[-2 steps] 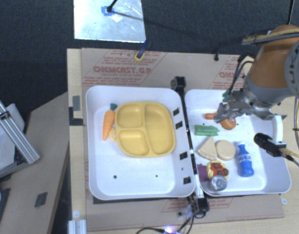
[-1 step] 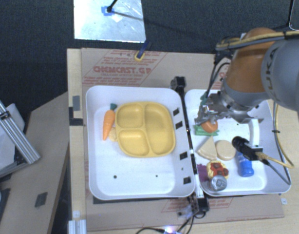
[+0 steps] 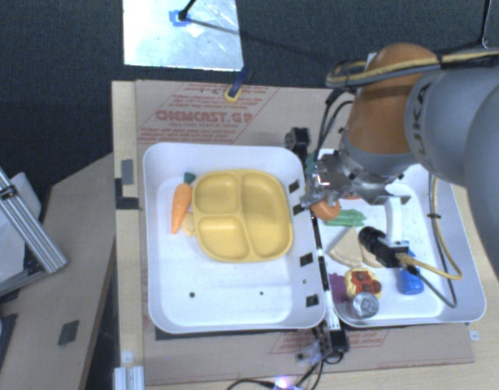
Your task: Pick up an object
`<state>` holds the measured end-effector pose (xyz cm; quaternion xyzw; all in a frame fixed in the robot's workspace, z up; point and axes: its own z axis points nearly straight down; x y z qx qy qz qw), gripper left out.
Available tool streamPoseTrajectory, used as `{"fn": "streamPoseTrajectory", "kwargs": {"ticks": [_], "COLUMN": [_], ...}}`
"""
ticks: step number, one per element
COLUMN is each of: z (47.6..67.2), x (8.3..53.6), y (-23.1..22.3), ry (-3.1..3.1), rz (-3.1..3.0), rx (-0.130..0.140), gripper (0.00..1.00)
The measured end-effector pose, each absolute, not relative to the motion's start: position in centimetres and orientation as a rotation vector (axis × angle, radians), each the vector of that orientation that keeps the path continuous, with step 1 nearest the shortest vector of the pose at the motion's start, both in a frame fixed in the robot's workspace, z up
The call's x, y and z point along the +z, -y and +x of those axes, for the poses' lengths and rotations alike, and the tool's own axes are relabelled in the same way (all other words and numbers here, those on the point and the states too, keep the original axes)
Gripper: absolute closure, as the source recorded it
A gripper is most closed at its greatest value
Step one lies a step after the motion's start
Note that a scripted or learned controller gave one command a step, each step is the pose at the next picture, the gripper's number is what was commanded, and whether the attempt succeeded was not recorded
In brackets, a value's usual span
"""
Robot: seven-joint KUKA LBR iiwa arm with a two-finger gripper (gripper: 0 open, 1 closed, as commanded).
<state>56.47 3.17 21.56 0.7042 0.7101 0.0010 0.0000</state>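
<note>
Claw [image 3: 321, 192]: positioned at the right bin's [image 3: 461, 299] 10 o'clock corner; grip state cannot be told.
Orange object [image 3: 325, 210]: seen directly beneath the claw.
Carrot [image 3: 180, 206]: laid at 9 o'clock of the yellow tray [image 3: 237, 215].

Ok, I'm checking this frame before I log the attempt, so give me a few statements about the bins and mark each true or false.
1. The yellow divided plate lies in the left bin. True.
2. The toy carrot lies in the right bin. False: it lies in the left bin, beside the plate.
3. The hand is over the divider between the bins. True.
4. The plate's compartments hold food. False: they are bare.
5. A blue object lies in the right bin. True.
</note>
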Motion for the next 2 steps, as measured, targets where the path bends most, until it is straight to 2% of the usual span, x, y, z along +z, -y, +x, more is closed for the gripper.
{"fn": "streamPoseTrajectory", "kwargs": {"ticks": [1, 2], "z": [57.0, 55.6], "x": [22.1, 23.1], "y": [-3.7, -3.4], "ry": [-2.228, -2.224], "rz": [2.215, 2.220], "rx": [0.003, 0.002], "gripper": [1.00, 1.00]}}
